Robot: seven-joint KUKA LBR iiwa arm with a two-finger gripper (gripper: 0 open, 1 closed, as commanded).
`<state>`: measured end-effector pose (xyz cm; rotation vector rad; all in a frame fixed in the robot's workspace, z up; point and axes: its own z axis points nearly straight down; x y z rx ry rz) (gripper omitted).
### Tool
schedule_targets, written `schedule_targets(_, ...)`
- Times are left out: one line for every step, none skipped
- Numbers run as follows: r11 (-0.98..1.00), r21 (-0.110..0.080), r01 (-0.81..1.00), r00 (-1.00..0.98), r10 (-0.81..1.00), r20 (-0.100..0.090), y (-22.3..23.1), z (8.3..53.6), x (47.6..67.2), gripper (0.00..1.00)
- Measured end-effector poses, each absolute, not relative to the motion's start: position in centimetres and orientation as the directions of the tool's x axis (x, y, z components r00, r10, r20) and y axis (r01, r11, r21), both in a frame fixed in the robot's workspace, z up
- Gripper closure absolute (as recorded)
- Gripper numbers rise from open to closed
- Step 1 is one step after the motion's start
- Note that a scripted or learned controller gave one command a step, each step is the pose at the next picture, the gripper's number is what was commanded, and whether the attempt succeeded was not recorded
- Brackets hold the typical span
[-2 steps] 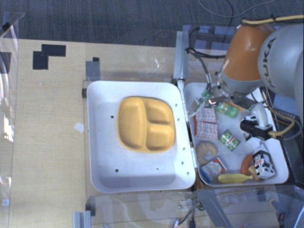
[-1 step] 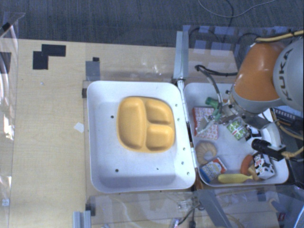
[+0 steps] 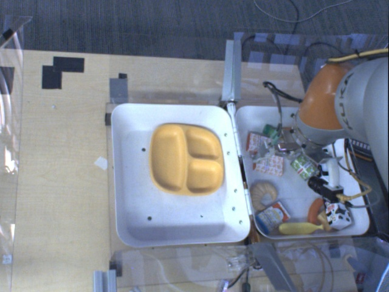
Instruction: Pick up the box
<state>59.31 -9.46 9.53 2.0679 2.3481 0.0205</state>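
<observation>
Arm (image 3: pixel 358 96) over right bin (image 3: pixel 358 227), gripper (image 3: pixel 285 140) low among packets, finger state unclear, box (image 3: pixel 275 215) near front, tray (image 3: pixel 186 158) in left bin (image 3: pixel 130 181)

Light wood bench (image 3: pixel 61 193) here, pretty plain. Two shallow white bins sit right on it side by side and touching: the left bin (image 3: pixel 130 218) around 9 o'clock, the right bin (image 3: pixel 358 227) at 3. Some black tape patches (image 3: pixel 61 72) are stuck up at 10 o'clock, plus a small white scrap (image 3: pixel 100 162) just left of the left bin.
</observation>
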Motion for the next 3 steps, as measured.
schedule_targets(0.195,0.009,0.981,-0.195,0.981,-0.002,-8.7,8.8,64.0,0.0)
schedule_targets(0.201,0.013,0.979,-0.201,0.98,-0.004,-8.6,9.8,64.2,1.0)
schedule_targets(0.31,0.007,0.951,-0.31,0.951,-0.002,-2.3,20.4,62.5,1.0)
